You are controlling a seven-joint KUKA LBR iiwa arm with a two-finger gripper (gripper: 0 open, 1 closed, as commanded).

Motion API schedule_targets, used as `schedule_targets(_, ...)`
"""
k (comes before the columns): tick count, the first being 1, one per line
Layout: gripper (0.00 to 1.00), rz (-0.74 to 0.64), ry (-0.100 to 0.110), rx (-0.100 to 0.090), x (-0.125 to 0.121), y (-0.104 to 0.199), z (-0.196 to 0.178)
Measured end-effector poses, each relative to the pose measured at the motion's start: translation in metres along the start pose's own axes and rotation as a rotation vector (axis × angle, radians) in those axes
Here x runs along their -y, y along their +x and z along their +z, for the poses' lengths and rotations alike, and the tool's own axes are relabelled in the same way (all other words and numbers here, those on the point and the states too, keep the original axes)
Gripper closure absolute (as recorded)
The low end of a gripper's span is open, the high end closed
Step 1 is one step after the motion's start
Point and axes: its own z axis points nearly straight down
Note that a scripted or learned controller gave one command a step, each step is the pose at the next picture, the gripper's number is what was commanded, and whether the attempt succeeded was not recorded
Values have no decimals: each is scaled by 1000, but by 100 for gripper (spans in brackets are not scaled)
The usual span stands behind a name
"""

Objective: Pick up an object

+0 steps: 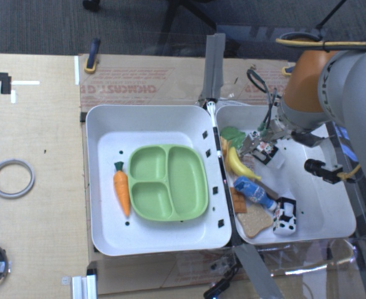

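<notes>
Right bin (332, 220), lower right: toy cow (285, 217), bread slice (252, 223), blue bottle (255, 192), banana (237, 164), green item partly hidden. Left bin (101, 185): green divided plate (169, 182), carrot (122, 189) beside it. Gripper (257, 146) low by the banana, finger spread unclear, can't tell if anything's held.

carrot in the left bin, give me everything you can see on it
The carrot is a small toy, orange with a dark green top, and looks like smooth plastic. It lies flat on the floor of the left bin, green end toward the far wall, tip toward the near one. It sits along the left edge of the green plate, touching or nearly touching it. It looks whole.
</notes>
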Motion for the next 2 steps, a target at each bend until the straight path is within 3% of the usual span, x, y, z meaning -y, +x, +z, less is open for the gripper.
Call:
schedule_targets(1,100,-4,2,3,0,0,-8)
schedule_targets(2,100,309,11,-2,-51,35,-94)
